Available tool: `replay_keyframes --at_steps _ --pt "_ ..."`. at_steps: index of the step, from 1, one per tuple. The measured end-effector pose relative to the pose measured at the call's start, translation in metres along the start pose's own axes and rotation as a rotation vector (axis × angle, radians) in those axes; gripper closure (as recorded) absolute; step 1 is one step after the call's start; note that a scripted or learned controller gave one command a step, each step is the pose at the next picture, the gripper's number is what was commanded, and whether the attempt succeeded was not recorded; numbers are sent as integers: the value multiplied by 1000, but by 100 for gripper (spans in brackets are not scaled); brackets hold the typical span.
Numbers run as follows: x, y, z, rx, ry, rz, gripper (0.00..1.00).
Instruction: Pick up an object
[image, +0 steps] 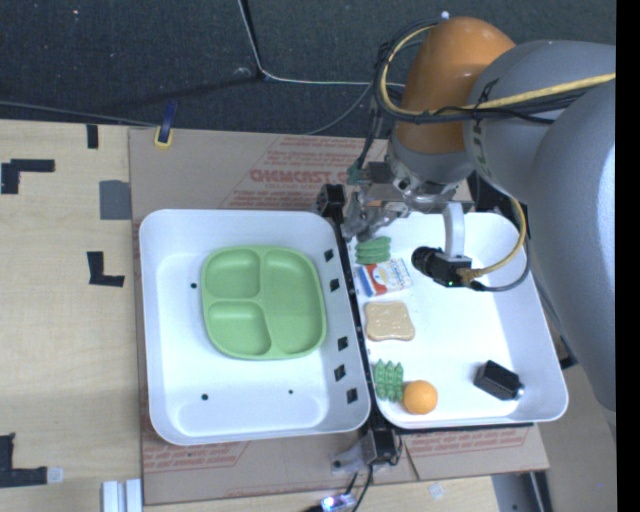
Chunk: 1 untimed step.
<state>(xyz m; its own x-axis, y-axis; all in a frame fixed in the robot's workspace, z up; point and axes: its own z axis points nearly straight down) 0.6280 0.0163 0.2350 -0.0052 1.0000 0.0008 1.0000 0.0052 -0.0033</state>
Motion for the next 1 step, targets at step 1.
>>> replay_keyframes --at_steps 1 --pt "47 -8 -2 -1 1 -1 100"
